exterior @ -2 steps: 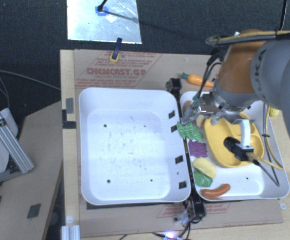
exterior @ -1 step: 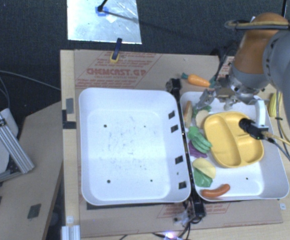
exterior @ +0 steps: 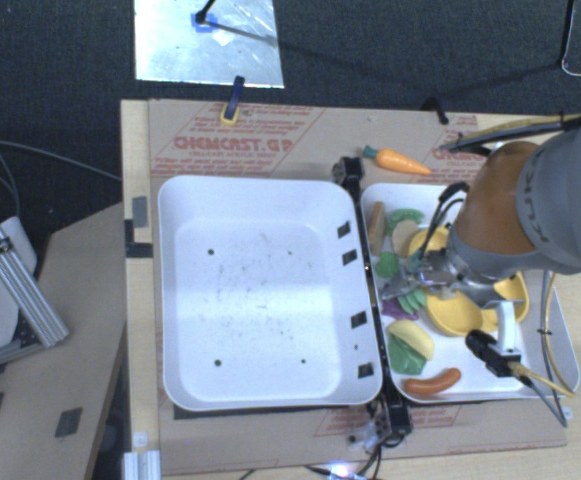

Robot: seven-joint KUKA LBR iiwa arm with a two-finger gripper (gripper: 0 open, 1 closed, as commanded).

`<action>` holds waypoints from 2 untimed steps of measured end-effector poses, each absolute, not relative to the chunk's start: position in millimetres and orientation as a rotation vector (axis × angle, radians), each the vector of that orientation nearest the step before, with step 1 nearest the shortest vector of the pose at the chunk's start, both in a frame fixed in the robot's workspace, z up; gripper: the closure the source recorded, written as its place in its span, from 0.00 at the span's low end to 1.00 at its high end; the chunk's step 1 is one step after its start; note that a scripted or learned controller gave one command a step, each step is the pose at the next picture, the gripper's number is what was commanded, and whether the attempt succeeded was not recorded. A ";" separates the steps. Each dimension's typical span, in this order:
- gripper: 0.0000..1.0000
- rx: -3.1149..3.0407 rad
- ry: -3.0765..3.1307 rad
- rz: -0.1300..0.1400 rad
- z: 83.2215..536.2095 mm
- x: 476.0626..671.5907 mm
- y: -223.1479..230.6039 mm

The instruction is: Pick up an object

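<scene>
My hand (exterior: 402,286) is down in the right bin (exterior: 570,353), at its left side among the toy food; I cannot tell its grip from here. A red sausage (exterior: 431,382) lies at the near edge, a carrot (exterior: 400,161) on the table (exterior: 270,138) beyond. The left bin (exterior: 260,193) sits alongside.

The left bin (exterior: 260,298) looks like smooth matt plastic (faintly scuffed), on printed cardboard (exterior: 235,143).
</scene>
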State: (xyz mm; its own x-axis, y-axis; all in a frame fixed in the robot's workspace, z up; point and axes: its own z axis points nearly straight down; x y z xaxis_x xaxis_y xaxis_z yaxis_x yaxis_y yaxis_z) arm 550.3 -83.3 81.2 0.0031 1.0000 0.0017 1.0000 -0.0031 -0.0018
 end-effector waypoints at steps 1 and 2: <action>1.00 -2.210 -2.230 -0.019 98.0 557.2 -76.4; 1.00 -2.212 -2.228 -0.001 186.9 504.5 -0.9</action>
State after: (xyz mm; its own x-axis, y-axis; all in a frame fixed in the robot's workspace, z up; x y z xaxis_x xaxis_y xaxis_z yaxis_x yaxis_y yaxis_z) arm 504.5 -0.9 186.9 -0.0071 1.0000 0.0022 1.0000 0.0071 -0.0011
